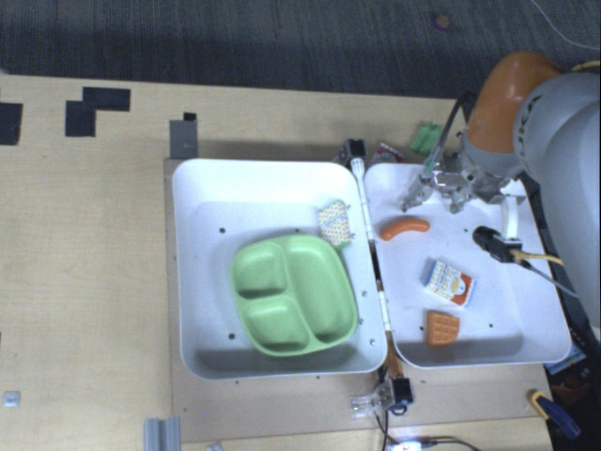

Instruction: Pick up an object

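Nearest the right bin's [540, 346] front edge lies an orange waffle piece [442, 328], while the gripper [434, 192], jaws spread and empty, hovers near the back edge, apparently approaching the sausage [405, 227], needing descent.

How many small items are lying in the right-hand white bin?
3: an orange sausage near the bin's upper left, a small printed box in the middle, and an orange waffle-like piece near the front. The arm may hide more.
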